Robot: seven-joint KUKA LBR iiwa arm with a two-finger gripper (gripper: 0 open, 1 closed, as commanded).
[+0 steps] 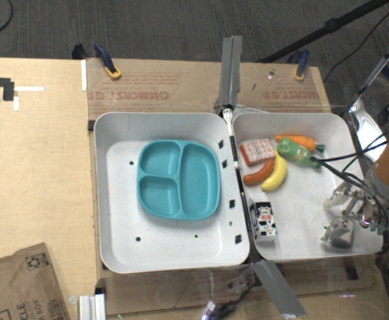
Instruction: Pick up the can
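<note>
- Cardboard (21, 279) lies at the counter's (34, 145) front left corner, printed side up.
- The left bin (107, 179) sits right of the counter's bare wood; a teal plate (179, 180) with three sections rests near its middle, well apart from every wall.
- A grey divider (231, 72) runs between the two bins from the far edge.
- In the right bin (301, 225), a small carton (264, 221) with black and white markings lies against the left wall, toward the near edge.
- Near that bin's far left corner lies a cluster: a red and white packet (256, 151), a sausage (258, 173) just in front of it, a banana (277, 173) touching the sausage, a green bottle-like thing (297, 153) and a carrot (297, 141) behind it.
- I cannot pick out the can for certain; the packet is the nearest match, but its shape is unclear.
- The gripper (346, 220) hangs low over the right bin's near right corner, well apart from the cluster. Its fingers appear spread, with nothing between them.
- Black cables (344, 169) cross the bin toward the arm at the right edge.
</note>
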